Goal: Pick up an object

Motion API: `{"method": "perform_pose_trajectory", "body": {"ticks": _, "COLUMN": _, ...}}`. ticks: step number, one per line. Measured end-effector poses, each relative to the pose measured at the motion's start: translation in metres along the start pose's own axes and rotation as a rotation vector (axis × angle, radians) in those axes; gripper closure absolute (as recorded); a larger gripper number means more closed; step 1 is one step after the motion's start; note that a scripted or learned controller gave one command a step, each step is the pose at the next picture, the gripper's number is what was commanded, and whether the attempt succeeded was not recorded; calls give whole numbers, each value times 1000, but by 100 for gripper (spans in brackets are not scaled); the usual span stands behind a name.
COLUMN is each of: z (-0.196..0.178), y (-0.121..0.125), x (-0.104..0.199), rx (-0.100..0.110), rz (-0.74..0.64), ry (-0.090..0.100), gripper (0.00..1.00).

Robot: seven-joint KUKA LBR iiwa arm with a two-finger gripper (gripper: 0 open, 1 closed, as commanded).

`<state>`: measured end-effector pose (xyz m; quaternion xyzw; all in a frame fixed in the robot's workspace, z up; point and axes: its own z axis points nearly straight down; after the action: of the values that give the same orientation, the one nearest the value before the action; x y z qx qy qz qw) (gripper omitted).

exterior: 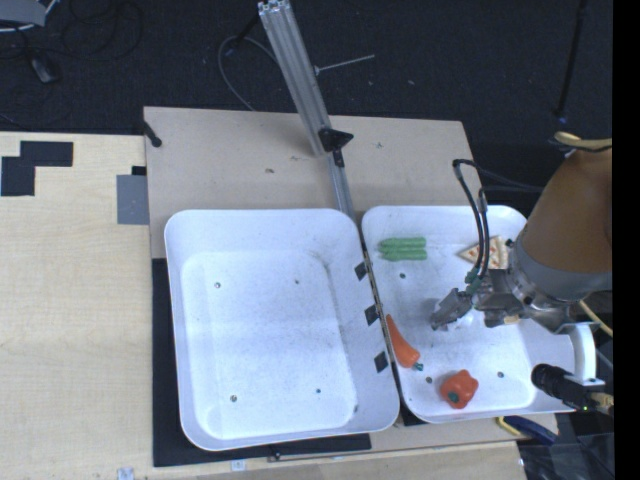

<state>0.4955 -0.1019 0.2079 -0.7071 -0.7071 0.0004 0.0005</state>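
Objects for picking all lie in the right white plastic bin (500, 400): a small orange carrot-shaped piece (402, 344) by the left wall, a red pepper-like toy with a green stem (458, 388) near the front, a green ridged block (403, 249) toward the back. My gripper (447, 312) hangs low over the bin floor between these 3, touching none that I can see. Whether it is released or clenched, I cannot tell. I judge nothing picked yet; the grasp and lift remain. The left white bin (190, 238) sits alongside.

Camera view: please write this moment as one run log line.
gripper: above right bin, nothing visibly held | carrot, green piece, red pepper: lying in bin
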Motion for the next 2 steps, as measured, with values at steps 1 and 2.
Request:
{"method": "perform_pose_trajectory", "body": {"ticks": 1, "z": 0, "y": 0, "x": 0, "rx": 0, "rz": 0, "ry": 0, "gripper": 0}}
{"method": "perform_pose_trajectory", "body": {"ticks": 2, "z": -41, "y": -1, "x": -45, "rx": -3, "rz": 3, "ry": -1, "gripper": 0}}
